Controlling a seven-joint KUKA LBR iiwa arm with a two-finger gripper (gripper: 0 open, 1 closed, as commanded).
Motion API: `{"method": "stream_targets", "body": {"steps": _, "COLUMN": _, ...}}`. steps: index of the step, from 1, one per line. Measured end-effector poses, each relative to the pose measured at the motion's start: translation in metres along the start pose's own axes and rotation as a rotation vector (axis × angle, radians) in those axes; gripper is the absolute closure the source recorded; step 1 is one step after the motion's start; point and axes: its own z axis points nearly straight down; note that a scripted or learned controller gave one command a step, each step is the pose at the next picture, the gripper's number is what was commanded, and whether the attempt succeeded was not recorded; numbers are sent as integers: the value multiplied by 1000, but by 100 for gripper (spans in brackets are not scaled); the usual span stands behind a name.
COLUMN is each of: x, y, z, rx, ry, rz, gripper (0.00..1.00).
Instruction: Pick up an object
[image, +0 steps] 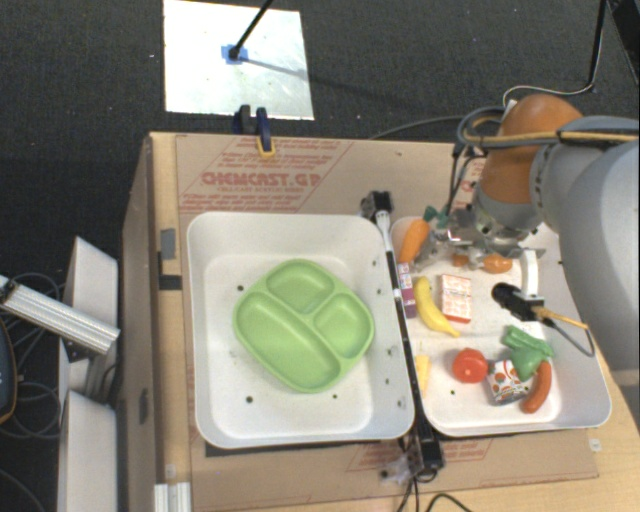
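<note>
The red-and-white carton (507, 381) lies beside a red sausage (538, 387); the fingers' (478, 252) state, seemingly hidden, is unclear.

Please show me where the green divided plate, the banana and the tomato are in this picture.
green divided plate (303, 323): camera view, on the ridge where its three compartments meet.
banana (431, 306): camera view, on the middle of its curved yellow body.
tomato (469, 365): camera view, on the centre of its red skin.

Grey arm (590, 190) reaches leftward, orange-banded wrist (520, 150) angled down.
</note>
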Motion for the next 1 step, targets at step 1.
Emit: {"method": "stream_targets", "body": {"steps": 1, "x": -3, "y": 0, "z": 0, "rx": 1, "ry": 4, "rz": 0, "gripper": 0}}
